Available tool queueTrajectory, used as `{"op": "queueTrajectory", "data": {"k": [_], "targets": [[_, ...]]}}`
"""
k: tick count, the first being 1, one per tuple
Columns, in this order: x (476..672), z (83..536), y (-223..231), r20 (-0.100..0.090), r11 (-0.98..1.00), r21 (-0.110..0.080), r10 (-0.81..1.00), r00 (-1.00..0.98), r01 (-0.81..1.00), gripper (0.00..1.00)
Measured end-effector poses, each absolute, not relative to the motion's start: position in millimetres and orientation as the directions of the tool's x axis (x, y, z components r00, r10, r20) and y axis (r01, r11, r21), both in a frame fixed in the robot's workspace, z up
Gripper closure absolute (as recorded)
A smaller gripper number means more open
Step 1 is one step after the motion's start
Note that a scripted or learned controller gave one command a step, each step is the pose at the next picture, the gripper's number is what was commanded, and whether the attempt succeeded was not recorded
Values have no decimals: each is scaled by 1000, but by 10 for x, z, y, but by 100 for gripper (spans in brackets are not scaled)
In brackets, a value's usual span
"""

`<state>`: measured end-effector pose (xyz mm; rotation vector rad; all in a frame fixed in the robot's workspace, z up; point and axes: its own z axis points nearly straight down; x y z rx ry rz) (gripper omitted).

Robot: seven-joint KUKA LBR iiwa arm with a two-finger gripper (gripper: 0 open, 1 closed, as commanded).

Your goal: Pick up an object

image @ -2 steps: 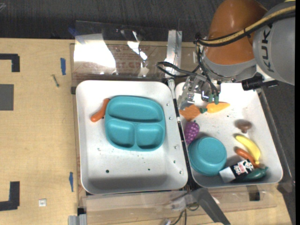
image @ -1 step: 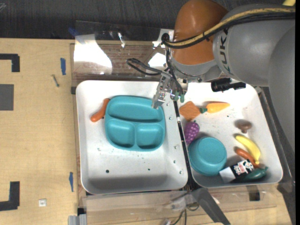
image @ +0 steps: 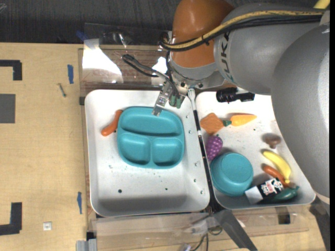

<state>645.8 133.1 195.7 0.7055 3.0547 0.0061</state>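
My gripper (image: 166,101) hangs over the far edge of the left bin (image: 99,182), just above the back rim of a teal divided plate (image: 151,136). Nothing shows in its grasp. An orange sausage-shaped toy (image: 110,124) lies against the plate's left side. In the right bin (image: 306,192) lie an orange wedge (image: 211,123), a carrot (image: 242,120), purple grapes (image: 213,146), a teal bowl (image: 233,172), a banana (image: 277,162) and a small brown piece (image: 271,138).
At the right bin's front corner sit a small white bottle with a label (image: 266,189), a red-orange piece (image: 272,173) and a dark green item (image: 289,193). The arm's grey body covers the right bin's far right side. Clear plastic sheet (image: 104,61) lies behind the left bin.
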Motion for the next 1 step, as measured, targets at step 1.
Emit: {"op": "queueTrajectory", "data": {"k": [1], "targets": [[5806, 1891, 2007, 0, 885, 5, 466, -885, 466, 100]]}}
